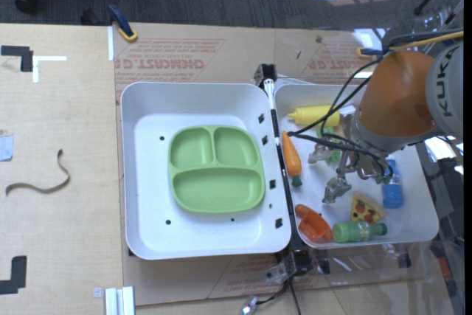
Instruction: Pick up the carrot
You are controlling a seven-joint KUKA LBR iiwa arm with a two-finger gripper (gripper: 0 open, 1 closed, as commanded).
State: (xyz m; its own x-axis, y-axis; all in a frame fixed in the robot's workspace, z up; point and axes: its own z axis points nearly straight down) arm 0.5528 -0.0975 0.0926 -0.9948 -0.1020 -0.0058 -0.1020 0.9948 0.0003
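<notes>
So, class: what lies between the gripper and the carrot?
In the camera view, only bare white bin floor lies between the gripper and the carrot.

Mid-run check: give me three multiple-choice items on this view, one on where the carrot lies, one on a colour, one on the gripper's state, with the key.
1. Where is the carrot?
A. on the green plate
B. in the right bin, along its left wall
C. on the cardboard

2. What colour is the divided plate in the left bin?
A. green
B. blue
C. red

3. What is the gripper doing?
A. holding the carrot
B. holding the plate
C. holding nothing, to the carrot's right

Key: 1 B, it lies by the wall of the right bin. 2 A, the plate is light green. 3 C, nothing sits between the fingers, which point down beside the pizza slice toy.
</notes>
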